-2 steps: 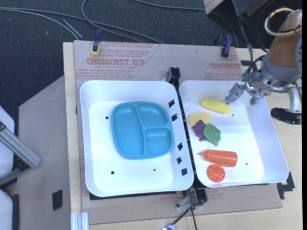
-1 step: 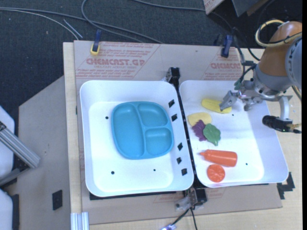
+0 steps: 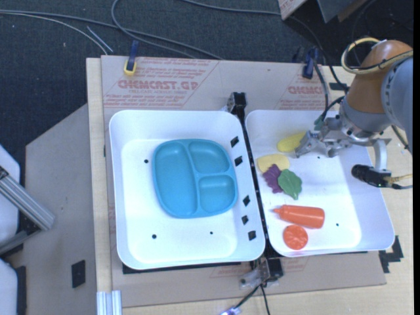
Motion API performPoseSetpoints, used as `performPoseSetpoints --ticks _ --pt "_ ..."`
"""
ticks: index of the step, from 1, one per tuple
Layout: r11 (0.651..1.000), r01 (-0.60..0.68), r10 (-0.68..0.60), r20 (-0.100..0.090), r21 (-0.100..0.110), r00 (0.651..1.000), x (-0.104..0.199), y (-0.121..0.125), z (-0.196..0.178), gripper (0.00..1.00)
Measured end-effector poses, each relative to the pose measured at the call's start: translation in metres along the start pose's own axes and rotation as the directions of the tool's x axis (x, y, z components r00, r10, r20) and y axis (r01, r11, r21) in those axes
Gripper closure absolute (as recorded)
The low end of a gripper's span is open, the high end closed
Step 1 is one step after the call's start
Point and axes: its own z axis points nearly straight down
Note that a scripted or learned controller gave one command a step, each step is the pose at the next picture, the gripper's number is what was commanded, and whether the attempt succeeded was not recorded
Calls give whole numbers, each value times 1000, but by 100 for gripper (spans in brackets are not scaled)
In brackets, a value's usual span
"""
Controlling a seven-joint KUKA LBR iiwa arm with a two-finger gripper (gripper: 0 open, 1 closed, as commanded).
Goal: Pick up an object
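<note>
A curved yellow banana (image 3: pixel 291 141) lies in the right bin (image 3: pixel 367 222). The fingers (image 3: pixel 308 144) sit at its 3 o'clock; whether they are open, I cannot tell.

Gripper (image 3: pixel 308 146) near yellow piece (image 3: pixel 291 142), right bin (image 3: pixel 367 222); contact unclear.

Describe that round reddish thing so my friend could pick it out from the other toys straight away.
Look in the right-hand white bin, at its near edge. There lies a flat orange-red disc, just below the long orange carrot. It is the only round piece; the yellow pieces, the purple grapes and the green leaf lie further up.
</note>
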Motion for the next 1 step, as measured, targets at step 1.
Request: performPoseSetpoints --ticks 1 --pt "1000 1 -1 1 -5 1000 0 1 -13 100"
